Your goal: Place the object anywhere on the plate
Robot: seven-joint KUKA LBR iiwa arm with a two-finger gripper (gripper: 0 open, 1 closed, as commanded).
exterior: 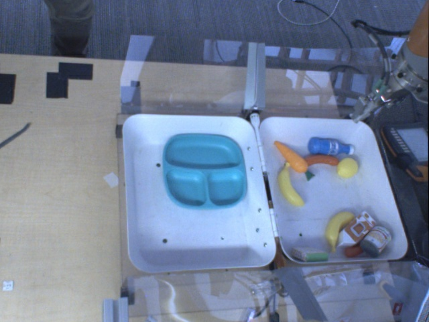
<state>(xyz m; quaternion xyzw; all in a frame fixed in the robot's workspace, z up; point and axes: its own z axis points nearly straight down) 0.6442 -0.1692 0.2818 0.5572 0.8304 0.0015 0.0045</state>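
The blue sectioned plastic plate sat bare in the left white bin, its three compartments all unoccupied. Everything that could be moved lay in the right white bin: a blue plastic bottle with a white cap at the far end, an orange toy carrot touching a thin red-orange piece, a small yellow lemon, a yellow toy banana near the divider, and a second yellow banana crowded against a small printed carton and a grey can in the near corner.

The grey arm's gripper hung high over the bin's far right corner, carrying nothing; at that angle I could not tell how it was set.

To my eye the pick had not begun. The sensible choice looked to be the lone banana by the divider or the lemon, each with free space around it, rather than the cluttered corner. Coming straight down across the banana's narrow width should give the firmest hold, and a lift clear of the rims between the bins before crossing to the plate.
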